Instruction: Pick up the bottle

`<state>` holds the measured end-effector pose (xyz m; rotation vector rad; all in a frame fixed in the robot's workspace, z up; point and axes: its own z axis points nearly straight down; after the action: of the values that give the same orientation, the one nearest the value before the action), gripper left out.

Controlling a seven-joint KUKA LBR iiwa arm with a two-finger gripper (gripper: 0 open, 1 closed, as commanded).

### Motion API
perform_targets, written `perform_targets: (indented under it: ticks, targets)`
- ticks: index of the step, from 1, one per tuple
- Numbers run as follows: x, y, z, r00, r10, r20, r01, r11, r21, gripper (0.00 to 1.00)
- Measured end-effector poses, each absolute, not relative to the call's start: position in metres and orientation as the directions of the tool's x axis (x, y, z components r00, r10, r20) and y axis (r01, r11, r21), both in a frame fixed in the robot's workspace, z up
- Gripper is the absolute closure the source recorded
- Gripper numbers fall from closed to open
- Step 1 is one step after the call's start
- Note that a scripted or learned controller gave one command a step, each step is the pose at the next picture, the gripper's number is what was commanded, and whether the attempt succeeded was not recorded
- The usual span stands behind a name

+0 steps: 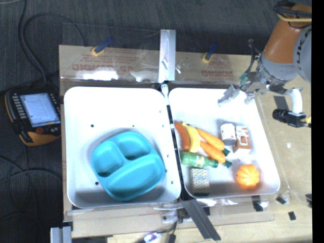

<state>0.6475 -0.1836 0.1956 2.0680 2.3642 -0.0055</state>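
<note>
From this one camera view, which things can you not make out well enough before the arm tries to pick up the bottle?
- Gripper: small and blurred at the right bin's far edge; open or shut is unclear.
- Green bottle: lies against the carrots; its cap end is partly covered by them.
- Small box: print is too small to read.
- Arm: cut off by the picture's right edge.

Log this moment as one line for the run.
gripper: over right bin's far edge | green bottle: lying in right bin, beside carrots, ungrasped

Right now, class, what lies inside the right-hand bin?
Inside the right bin: green bottle, carrots, banana, small orange pumpkin, white box. Anything beneath them is hidden.
</note>
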Motion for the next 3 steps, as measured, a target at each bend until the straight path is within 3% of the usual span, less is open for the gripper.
perform_targets:
  ticks: [1,2,3]
  targets:
    - [0.669,-0.115,0.093,-0.179,0.984,-0.003,0.984,0.179,0.0,0.0]
    - [0.663,-0.098,0.089,0.344,0.939,-0.002,0.939,-0.344,0.002,0.0]
    - [0.632,-0.169,0.089,-0.189,0.982,-0.005,0.982,0.189,0.008,0.0]
